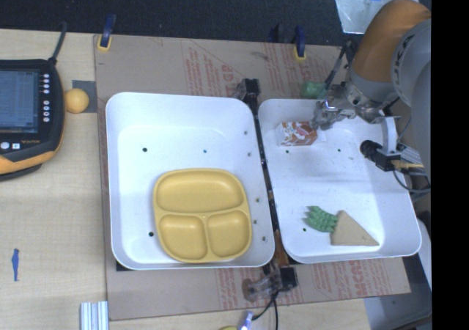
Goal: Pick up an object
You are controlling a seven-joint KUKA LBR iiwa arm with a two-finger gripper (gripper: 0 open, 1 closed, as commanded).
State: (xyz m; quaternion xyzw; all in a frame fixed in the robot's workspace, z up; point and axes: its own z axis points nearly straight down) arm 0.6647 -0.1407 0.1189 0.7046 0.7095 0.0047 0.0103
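The tabletop (pixel 44 248) is pale wood, and a brown cardboard sheet (pixel 183 64) covers its middle under both bins. My arm (pixel 392 42) comes in from 3 o'clock, grey with the orange band bulging near the top right corner.

The left bin (pixel 183 123) is a shallow white tray; in its 6 o'clock half lies a yellow divided plate (pixel 201 215) with one long compartment above two smaller ones. The right bin (pixel 352 189) sits just beside it, their rims nearly touching along the centre line.

At 9 o'clock on the tabletop rests a teach pendant (pixel 26 116) with a dark screen and an orange lower edge, and an orange ball (pixel 76 100) sits just beside it on the cardboard's edge.

In the right bin, toward 5 o'clock, a tan wedge-shaped piece (pixel 353 232) lies flat, and a small green toy (pixel 319 218) touches its 9 o'clock side. Toward the bin's 11 o'clock corner lies a small red-and-white packet (pixel 297 133).

My end effector (pixel 324 117) is low over that same corner, just at the 3 o'clock side of the packet, close to it or touching its edge. I cannot tell whether it is apart or together; the metal parts blur into each other there. Nothing shows clamped in it.

Blue clamps (pixel 107 31) pin the cardboard at its 12 o'clock edge.
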